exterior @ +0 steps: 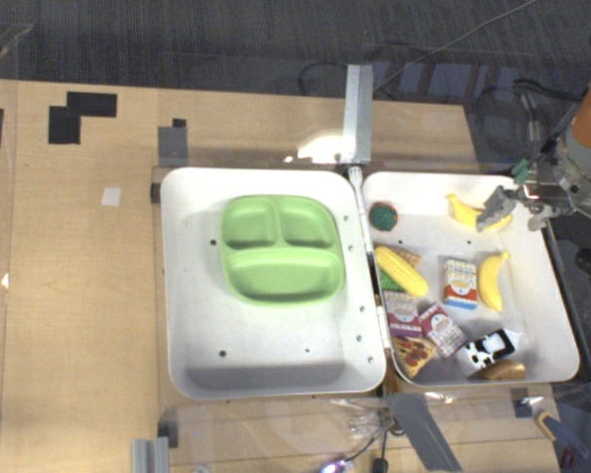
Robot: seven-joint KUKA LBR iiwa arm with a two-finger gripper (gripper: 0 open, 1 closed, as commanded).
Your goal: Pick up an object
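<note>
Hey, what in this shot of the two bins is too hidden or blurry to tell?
- Tool: whether its fingers are open or shut, blurred in the camera view.
- Small banana: its right end is covered by the tool, so contact is unclear.
- Snack packets: print too small to read.
- Black-and-white item: too small to identify.
- Arm: cut off at the right edge.

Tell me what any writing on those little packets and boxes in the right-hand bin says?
Nothing can be read.
Small red and white carton: printed front, too blurred.
Red snack packets: printing shows, too small to read.
Black and white toy: patches, no text.
Green divided plate: no writing.
</note>
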